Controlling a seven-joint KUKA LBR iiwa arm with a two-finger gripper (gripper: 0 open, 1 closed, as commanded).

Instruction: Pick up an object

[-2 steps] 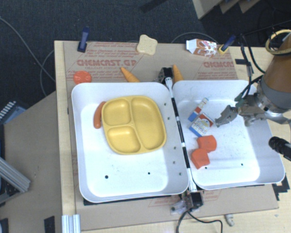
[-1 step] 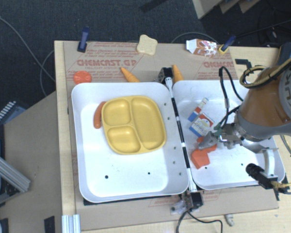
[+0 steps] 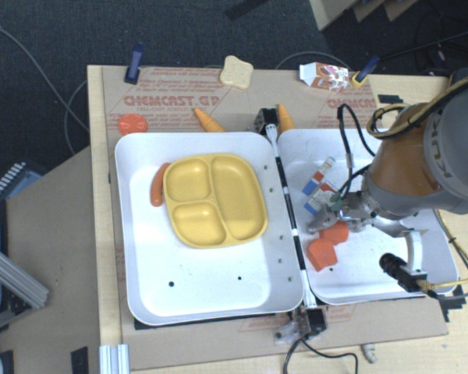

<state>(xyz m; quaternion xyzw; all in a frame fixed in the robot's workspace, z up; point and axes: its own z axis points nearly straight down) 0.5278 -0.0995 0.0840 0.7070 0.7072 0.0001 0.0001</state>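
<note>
hand [image 3: 327,213]: grip state cannot be told, low in right bin [image 3: 429,275], just above orange block [image 3: 326,248] | arm [image 3: 421,166]: reaches in from right, wrist bent down | yellow tray [image 3: 214,199]: left bin [image 3: 140,209]

Two shallow white bins are seen side by side on a brown board. In the left bin [image 3: 140,232] a yellow three-compartment plastic tray [image 3: 215,199] is laid, with an orange-red sausage-shaped toy [image 3: 157,185] touching its left edge. Over the right bin [image 3: 437,267] the grey arm with its orange band [image 3: 402,162] is extended from the right, and its gripper [image 3: 333,211] is lowered just above an orange-red block [image 3: 326,248]. A small blue, red and white packet [image 3: 318,181] is found just above the gripper.
</note>
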